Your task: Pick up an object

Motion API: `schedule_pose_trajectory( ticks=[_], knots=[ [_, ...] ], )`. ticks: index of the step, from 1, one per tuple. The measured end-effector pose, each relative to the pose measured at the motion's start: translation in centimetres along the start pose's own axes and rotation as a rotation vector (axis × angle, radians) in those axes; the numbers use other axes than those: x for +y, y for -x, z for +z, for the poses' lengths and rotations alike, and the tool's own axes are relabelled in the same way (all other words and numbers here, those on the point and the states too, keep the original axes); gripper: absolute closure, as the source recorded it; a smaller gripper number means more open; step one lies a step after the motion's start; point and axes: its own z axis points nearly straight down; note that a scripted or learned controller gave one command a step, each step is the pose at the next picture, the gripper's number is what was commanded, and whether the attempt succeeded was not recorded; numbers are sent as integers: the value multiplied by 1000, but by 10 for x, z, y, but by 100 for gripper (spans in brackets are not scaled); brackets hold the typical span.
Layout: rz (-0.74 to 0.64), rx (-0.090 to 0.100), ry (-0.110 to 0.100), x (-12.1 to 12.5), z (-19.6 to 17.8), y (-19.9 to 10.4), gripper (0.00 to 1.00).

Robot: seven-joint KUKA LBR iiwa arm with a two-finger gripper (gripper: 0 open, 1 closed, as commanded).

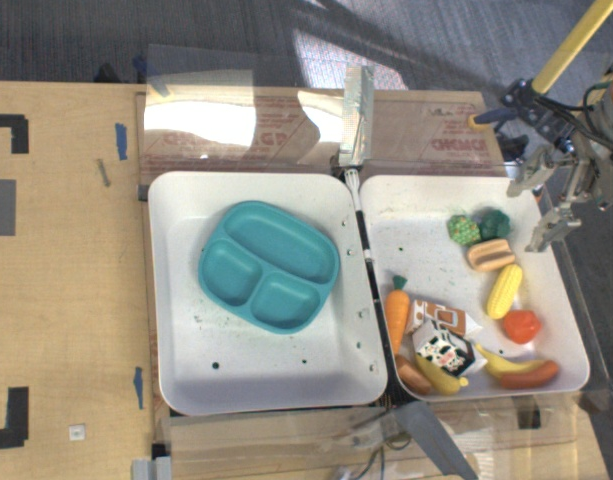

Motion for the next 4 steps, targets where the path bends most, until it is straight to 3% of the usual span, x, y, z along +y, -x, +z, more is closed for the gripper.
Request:
schedule_pose_trajectory(
  ticks=[1,2,3,4],
  knots=[
    [298,11,2,-3,137,11,0],
    [363,-3,-1,-37,188,-14,0],
    [359,-12,-3,-36,176,-11,100],
    [521,-4,0,-31,188,-89,100]
  ],
)
